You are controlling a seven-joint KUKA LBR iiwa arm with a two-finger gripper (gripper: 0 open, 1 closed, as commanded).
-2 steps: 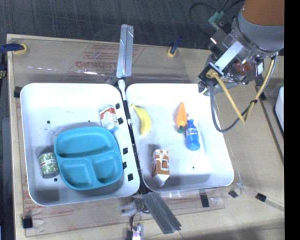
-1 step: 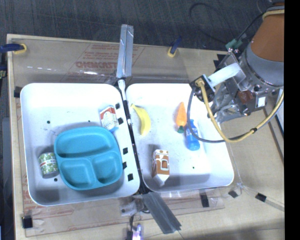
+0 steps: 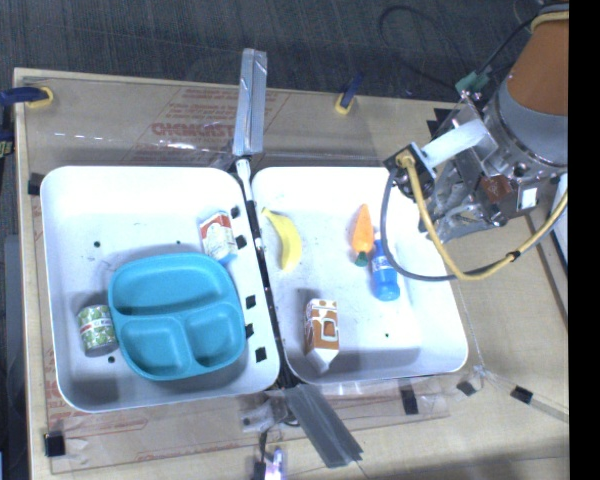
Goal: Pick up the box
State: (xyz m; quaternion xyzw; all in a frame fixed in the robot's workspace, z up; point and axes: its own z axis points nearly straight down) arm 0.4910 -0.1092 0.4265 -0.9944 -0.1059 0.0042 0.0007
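An orange and white carton box (image 3: 321, 330) stands near the front edge of the right bin (image 3: 420, 343). A smaller red and white box (image 3: 216, 234) lies in the left bin (image 3: 70, 198), against the divider. My gripper (image 3: 442, 200) hangs over the right bin's far right side, up and to the right of the carton and well apart from it. Cables loop around the gripper and hide its tip. Nothing is visibly held.
In the right bin lie a banana (image 3: 285, 239), a carrot (image 3: 362, 230) and a blue bottle (image 3: 384, 276). The left bin holds a blue divided tray (image 3: 175, 313) and a green can (image 3: 96, 329). A yellow cable (image 3: 480, 264) droops over the right bin's edge.
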